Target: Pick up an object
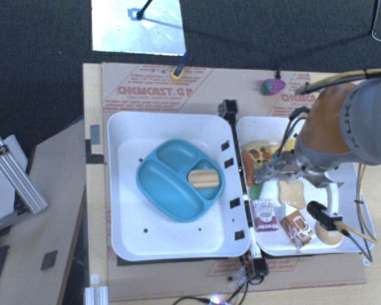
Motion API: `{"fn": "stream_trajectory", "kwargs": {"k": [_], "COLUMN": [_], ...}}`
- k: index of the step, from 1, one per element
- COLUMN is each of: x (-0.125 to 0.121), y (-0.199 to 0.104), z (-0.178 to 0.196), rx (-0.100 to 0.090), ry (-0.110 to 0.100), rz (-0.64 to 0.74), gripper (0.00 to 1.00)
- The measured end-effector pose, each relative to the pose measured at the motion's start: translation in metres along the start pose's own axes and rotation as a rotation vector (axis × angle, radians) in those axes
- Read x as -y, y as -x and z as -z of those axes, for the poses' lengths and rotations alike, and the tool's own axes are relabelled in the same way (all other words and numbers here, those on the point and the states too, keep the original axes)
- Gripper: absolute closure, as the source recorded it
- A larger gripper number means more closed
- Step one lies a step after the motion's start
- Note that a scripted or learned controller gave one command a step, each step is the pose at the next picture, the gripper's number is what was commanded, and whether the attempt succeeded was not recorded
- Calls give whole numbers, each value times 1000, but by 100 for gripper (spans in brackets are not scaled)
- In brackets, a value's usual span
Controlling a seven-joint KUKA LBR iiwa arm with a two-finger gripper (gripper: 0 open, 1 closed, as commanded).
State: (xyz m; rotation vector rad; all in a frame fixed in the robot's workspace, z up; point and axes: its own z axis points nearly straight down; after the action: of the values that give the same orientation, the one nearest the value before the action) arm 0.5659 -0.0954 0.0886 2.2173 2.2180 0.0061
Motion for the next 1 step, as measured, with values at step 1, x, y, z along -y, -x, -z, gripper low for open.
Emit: {"fn": "stream_trajectory", "kwargs": {"k": [1], "x": [-3], "y": [1], "z": [13], "rx": [3], "ry": [10], "rz": [0], "gripper": [100]}}
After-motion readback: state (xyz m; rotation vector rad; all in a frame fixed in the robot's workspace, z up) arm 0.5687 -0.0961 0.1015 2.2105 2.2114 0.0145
